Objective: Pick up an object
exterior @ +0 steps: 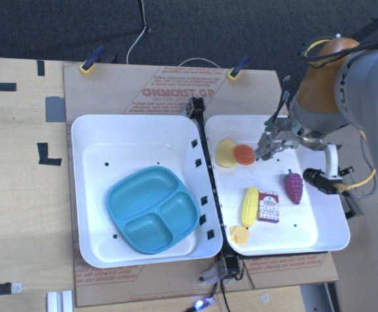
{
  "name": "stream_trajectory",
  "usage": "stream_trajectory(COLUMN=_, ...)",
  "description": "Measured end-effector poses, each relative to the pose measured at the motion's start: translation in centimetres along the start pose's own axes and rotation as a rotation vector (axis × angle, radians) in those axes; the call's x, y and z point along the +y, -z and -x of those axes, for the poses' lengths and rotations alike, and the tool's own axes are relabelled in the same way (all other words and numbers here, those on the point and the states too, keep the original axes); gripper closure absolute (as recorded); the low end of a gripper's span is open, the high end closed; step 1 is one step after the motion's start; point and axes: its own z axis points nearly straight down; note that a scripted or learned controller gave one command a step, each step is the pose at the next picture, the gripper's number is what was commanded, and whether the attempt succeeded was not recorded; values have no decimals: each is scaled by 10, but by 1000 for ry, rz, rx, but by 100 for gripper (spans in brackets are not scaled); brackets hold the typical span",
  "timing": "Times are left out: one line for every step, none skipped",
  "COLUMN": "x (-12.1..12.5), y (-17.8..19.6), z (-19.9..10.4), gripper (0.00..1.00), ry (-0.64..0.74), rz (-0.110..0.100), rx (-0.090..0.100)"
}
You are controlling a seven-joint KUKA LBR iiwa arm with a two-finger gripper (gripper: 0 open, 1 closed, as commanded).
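While the tool is poised in the right bin, the tomato is seen just left of it; its grip cannot be told.

arm | cut off at right edge | hand | fingers too small to tell

Wooden bench; dark carpet

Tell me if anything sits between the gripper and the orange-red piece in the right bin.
Nothing visible does. The gripper is just right of the orange-red piece, with bare bin floor between them. The pale yellow piece touches its far, left side.
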Motion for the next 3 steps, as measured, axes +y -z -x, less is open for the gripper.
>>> stream_trajectory(x=-3, y=53, z=9, gripper=100, ry=-1, rz=2, rx=-1)
stream_trajectory(x=-2, y=63, z=9, gripper=100, ry=0, rz=-2, rx=1)
stream_trajectory(x=16, y=69, z=-46, gripper=100, ry=5, rz=-2, rx=2)
